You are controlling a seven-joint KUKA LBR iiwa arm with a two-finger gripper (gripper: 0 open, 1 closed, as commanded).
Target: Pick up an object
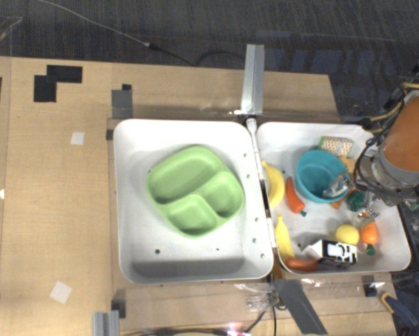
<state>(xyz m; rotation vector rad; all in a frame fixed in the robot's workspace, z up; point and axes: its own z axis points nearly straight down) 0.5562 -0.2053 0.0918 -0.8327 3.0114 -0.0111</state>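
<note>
The right bin holds several small objects. A blue cup stands upright near its middle. My gripper hangs at the cup's right rim, low over the bin, under the orange-banded wrist. A small teal piece lies just right of the gripper. Closer to the front lie a yellow lemon, a small orange and a black and white toy. Nothing can be seen held in the gripper.
Two bananas lie along the right bin's left wall, with an orange-red pepper beside them and a red piece at the front. A patterned packet sits at the back. The left bin holds a green divided plate.
</note>
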